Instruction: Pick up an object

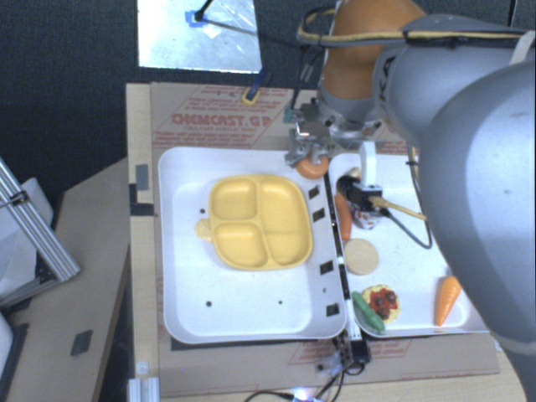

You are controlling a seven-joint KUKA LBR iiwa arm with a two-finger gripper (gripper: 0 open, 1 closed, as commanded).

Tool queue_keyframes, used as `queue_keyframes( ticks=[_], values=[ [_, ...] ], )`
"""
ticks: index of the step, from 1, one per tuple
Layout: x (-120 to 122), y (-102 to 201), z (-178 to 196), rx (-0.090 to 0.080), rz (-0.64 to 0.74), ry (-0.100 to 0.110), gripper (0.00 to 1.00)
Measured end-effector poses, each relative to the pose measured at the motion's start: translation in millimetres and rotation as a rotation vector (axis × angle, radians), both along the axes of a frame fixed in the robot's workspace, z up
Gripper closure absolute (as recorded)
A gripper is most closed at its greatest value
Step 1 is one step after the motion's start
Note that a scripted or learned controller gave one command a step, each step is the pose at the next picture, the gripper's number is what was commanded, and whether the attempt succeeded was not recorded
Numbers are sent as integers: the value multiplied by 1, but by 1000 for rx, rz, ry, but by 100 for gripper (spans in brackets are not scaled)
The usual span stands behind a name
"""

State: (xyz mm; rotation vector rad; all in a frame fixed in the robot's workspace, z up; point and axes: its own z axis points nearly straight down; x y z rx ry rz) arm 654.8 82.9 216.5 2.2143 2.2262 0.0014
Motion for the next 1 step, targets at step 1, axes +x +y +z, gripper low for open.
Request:
queue_keyframes(
  ticks=[1],
  values=[
    [2,-7,4,0,-4,-1,100]
  ],
)
